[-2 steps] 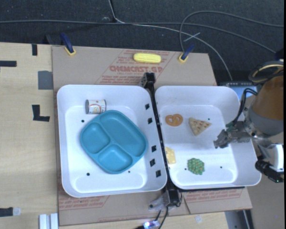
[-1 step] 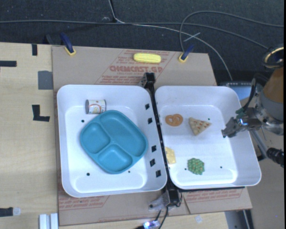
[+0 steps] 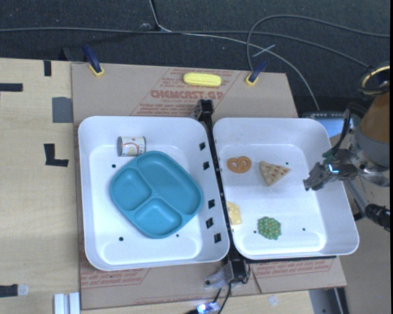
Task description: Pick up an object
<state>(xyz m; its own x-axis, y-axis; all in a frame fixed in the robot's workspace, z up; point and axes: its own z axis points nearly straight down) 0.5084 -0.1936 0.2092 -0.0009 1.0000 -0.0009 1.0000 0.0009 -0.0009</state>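
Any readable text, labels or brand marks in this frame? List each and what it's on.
"CHEMCAST GP": red print on the brown cardboard sheet under the bins, above the left bin; blurred, so the reading is uncertain.
More red print on the cardboard's bottom edge: too blurred to read.
Label on the small can in the left bin: too small to read.

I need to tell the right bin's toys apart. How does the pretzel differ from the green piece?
The pretzel is brown and ring-like with holes; the green piece is a solid, bumpy clump. The pretzel lies in the far part of the right bin, near the divider; the green piece lies toward the near wall. Both are small and lie flat, apart from the gripper.
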